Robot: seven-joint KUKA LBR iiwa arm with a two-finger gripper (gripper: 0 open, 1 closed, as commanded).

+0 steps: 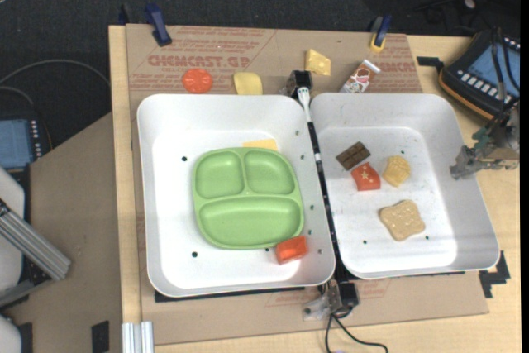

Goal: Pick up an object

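The hand (465, 164) sits at the right rim of the right-hand white bin (463, 248), low against the wall; it is small and blurred from here, so I cannot tell how it is set, and nothing shows in it.

Any of the little toy food pieces would do. In the right bin, the dark brown chocolate-bar block (353, 154) lies near the middle, the small red block with a yellow mark (366, 177) just below it, the pale yellow lumpy piece (397, 170) just beside that, and the tan square cracker-shaped piece (402, 220) further toward the front, apart from the others.

I would judge them all light, rigid plastic: nothing fragile, but smooth and likely to skid on the slick bin floor if nudged off-centre. The cracker looks the easiest target since it lies alone; being flat, it wants a pinch across two opposite edges, taken low. The red block stands taller and offers better sides, though its neighbours crowd it.

In the left white bin (157, 178), a green three-compartment plastic plate (246, 198) lies flat, with an orange-red block (290, 249) touching its front edge. The plate is broad and thin-rimmed, a poor choice.
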